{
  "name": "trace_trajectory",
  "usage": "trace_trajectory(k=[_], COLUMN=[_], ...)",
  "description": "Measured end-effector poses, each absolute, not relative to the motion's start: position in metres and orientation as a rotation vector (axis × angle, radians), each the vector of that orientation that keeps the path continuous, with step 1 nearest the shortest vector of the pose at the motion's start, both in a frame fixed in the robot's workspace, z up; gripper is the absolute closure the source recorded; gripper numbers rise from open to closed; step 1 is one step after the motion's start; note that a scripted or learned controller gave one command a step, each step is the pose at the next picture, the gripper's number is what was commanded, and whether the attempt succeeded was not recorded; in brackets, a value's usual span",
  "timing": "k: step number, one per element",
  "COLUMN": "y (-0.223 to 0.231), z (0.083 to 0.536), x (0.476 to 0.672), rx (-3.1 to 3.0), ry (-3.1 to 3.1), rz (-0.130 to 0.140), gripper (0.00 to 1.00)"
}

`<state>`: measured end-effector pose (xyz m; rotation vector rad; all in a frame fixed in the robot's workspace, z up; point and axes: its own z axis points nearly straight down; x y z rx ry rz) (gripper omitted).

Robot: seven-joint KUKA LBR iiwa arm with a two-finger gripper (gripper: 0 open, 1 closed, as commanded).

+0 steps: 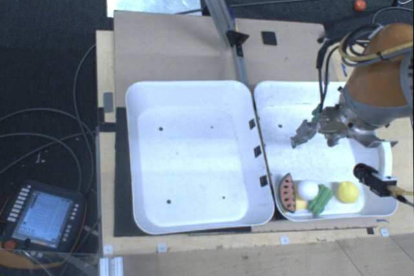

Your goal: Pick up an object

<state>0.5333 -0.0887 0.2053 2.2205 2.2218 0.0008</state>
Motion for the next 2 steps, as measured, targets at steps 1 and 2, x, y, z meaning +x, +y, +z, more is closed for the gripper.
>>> trace_trajectory(k=[1, 2], y=[-0.1757, -0.1719], z=[0.2743, 0.2824], x=[0.5642, 0.5644], rx=[2.222, 2.219], ry=[2.211, 2.221], rz=[0.003, 0.002], gripper=[0.00, 1.00])
